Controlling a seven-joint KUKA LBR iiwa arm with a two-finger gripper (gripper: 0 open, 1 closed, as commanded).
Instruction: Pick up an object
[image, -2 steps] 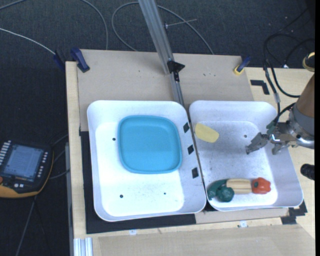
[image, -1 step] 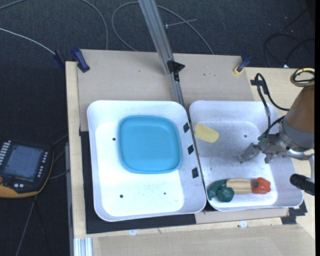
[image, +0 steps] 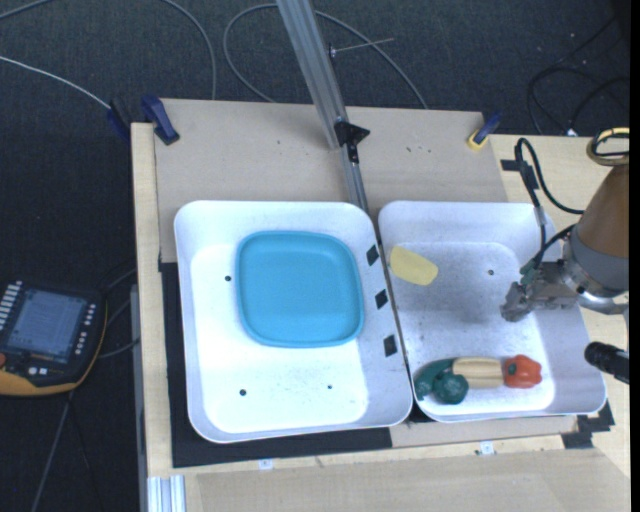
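In the right bin (image: 455, 225) a pale yellow flat piece (image: 413, 266) lies near the upper left corner. Along the bin's front wall lie a dark green lump (image: 441, 384), a tan roll-shaped item (image: 479, 371) and a red tomato-like object (image: 520, 371), close together in a row. My gripper (image: 518, 303) hangs over the right part of this bin, above and slightly right of the row, near the red object but apart from it. Nothing shows between its fingers. A light blue square plate (image: 300, 288) rests in the left bin (image: 205, 330).
A metal pole (image: 322, 72) slants down from the top to the gap between the bins. Blue and yellow clamps (image: 160, 120) hold the board's far corners. A handheld pendant (image: 45, 335) lies off the bench at left. Cables run beside my wrist at right.
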